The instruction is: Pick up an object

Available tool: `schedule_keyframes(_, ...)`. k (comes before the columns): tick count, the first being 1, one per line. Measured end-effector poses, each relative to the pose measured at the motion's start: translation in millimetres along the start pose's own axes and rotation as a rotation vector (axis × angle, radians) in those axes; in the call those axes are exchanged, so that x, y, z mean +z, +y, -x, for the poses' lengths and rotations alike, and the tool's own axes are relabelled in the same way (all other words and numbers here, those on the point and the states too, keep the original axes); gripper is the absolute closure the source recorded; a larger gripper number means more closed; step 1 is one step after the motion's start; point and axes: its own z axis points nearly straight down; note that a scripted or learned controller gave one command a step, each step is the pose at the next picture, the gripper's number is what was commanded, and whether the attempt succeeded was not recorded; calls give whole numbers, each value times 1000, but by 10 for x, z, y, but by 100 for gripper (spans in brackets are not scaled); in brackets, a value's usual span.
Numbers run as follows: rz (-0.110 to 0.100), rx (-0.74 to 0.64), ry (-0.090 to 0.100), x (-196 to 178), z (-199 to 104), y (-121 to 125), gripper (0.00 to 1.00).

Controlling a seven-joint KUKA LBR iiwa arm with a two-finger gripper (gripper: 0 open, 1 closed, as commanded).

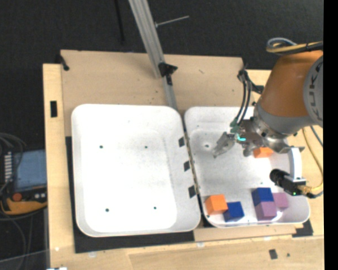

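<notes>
My gripper (225,142) hangs over the upper middle of the right bin (214,117), above bare white floor, with nothing visibly in it. An orange block (216,203) and a small blue block (234,211) lie side by side at the bin's near edge. Further right, a darker blue block (262,195), a purple block (265,210) and a paler purple block (281,200) are bunched together. Another orange piece (263,152) peeks out from under the wrist, mostly hidden by it.
The left bin (124,167) lies beside the right one, with dark clips (187,165) along the shared rim. A slanted metal pole (149,38) rises behind the bins. The arm's orange band (293,89) and cables (245,103) overhang the right bin's far right.
</notes>
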Motion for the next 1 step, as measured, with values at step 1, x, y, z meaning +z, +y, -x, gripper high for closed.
schedule_keyframes(1,6,3,-1,-26,4,10,0)
